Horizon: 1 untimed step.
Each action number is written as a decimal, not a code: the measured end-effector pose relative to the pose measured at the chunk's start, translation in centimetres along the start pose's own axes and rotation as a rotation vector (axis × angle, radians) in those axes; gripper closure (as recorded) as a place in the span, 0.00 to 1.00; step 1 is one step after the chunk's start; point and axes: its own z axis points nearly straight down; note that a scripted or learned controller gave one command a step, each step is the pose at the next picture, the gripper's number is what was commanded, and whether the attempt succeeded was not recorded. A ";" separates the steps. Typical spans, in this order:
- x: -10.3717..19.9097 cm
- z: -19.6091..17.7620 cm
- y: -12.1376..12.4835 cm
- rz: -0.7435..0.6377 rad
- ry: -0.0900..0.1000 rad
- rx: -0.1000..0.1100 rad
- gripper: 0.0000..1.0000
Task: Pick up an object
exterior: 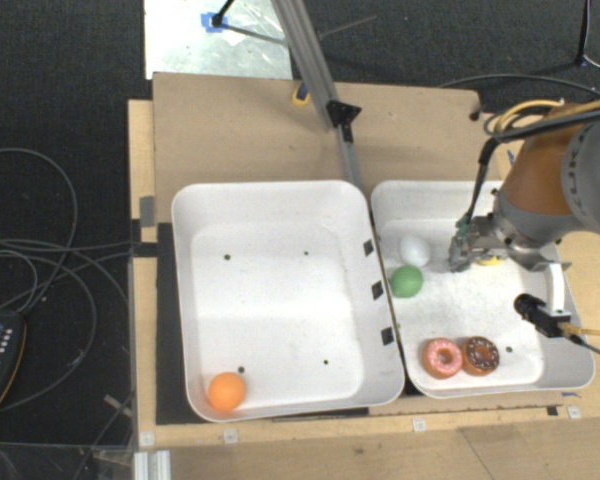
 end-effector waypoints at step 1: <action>0.3 -5.5 -0.7 -0.002 -0.001 -0.003 1.00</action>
